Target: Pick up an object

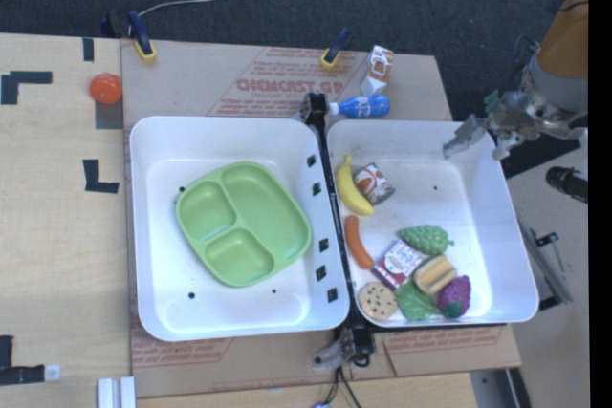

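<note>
Right bin (478, 196), shallow glossy white plastic with rounded corners: curved yellow banana (355, 191) touching a small red-and-white can (372, 182); orange sausage (359, 242); red packet (400, 260); round cookie (378, 301); knobbly green grapes (425, 237); bun (435, 274); purple grapes (455, 295). The items crowd its left and near side; the far right floor is bare.

Left bin (153, 234): one green compartment tray (244, 222).

Pincer (483, 137): over the right bin's far right rim, fingers parted, grasping nothing.

Table (48, 205): pale wood, cardboard beneath the bins; dark carpet beyond.

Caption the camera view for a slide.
Gripper above right bin's far rim; green tray in left bin.
</note>
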Action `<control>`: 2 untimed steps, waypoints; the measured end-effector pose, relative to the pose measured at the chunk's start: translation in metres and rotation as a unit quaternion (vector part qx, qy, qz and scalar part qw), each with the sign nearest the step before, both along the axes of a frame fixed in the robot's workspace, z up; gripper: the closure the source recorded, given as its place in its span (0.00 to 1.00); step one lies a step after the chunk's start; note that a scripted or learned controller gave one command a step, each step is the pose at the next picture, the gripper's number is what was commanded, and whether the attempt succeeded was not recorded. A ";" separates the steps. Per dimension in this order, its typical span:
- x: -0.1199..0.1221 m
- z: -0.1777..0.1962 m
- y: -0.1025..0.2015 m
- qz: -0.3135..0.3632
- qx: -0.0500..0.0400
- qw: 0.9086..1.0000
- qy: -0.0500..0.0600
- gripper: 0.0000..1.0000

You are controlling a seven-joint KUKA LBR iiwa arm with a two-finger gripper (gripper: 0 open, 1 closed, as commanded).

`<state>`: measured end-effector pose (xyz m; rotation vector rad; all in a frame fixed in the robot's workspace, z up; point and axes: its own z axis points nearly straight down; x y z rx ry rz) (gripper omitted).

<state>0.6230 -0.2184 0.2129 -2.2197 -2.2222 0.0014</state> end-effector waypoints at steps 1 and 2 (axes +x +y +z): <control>-0.111 -0.127 0.042 0.000 0.001 1.000 0.000 0.00; -0.137 -0.126 0.038 0.000 -0.001 1.000 -0.004 0.00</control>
